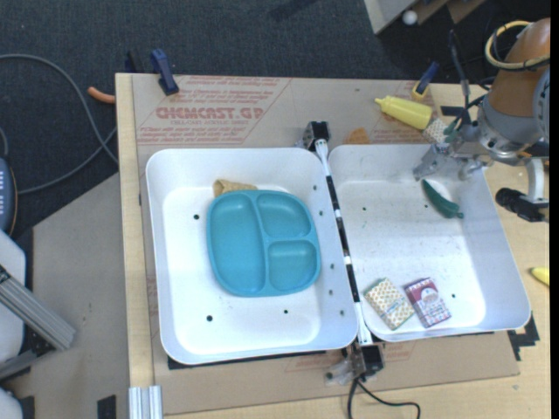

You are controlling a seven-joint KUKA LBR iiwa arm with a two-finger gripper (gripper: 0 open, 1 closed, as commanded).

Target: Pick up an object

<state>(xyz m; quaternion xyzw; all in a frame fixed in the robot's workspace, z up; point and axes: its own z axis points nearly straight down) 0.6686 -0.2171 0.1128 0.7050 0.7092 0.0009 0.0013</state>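
My gripper hovers over the far right part of the right bin, its two fingers spread apart and open with nothing between them. Just below it a slim dark green object lies on the bin floor, its upper end close to the left finger. At the near edge of the same bin sit a small tan patterned box and a red packet side by side. In the left bin rests a teal divided plate, with a tan item poking out from behind its far edge.
A yellow object lies on the cardboard behind the right bin, near a blue clamp. The ridge where the bins meet runs down the middle. Another blue clamp stands at the far left corner.
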